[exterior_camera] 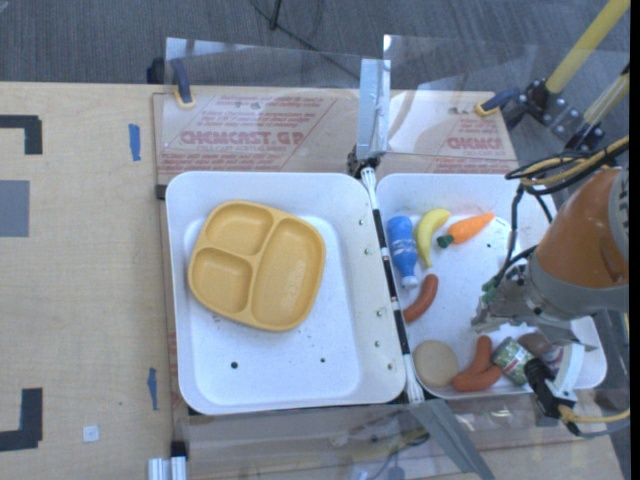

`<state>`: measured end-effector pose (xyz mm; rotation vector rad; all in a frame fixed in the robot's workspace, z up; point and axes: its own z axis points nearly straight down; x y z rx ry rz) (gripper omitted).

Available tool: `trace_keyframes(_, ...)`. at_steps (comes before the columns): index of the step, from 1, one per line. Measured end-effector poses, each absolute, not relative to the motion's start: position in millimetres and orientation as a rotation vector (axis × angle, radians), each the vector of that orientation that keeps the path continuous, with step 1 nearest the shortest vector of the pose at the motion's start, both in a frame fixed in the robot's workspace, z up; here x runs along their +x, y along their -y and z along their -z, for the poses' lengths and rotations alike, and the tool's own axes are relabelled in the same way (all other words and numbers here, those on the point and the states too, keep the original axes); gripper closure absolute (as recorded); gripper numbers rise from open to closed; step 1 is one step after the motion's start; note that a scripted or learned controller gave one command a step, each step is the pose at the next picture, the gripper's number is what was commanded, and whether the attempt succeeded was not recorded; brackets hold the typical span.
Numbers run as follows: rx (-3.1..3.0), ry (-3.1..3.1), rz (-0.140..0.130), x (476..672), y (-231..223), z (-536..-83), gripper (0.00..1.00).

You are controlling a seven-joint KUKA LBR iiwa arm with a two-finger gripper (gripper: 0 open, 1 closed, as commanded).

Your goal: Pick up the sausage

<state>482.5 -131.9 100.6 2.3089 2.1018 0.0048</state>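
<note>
sausages (421, 297): three; one plate (257, 265)

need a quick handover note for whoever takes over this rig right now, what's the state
Gripper: low over the right bin, near its front right; I cannot tell from the camera view whether it is open or shut.
Sausages: one lies at the bin's left side, below the blue bottle. Two more lie at the front edge, beside the round tan piece, close to the gripper.
Done: nothing visibly lifted.
Left: grasp a sausage and lift it.
The yellow plate sits in the left bin.
</note>
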Motion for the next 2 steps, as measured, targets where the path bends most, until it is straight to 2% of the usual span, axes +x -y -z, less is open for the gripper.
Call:
trace_keyframes(1,2.309,-2.102,-0.005,482.4,131.9,-100.5,0.0)
trace_keyframes(2,2.29,-2.139,-0.012,483.1,149.7,-89.8,0.0)
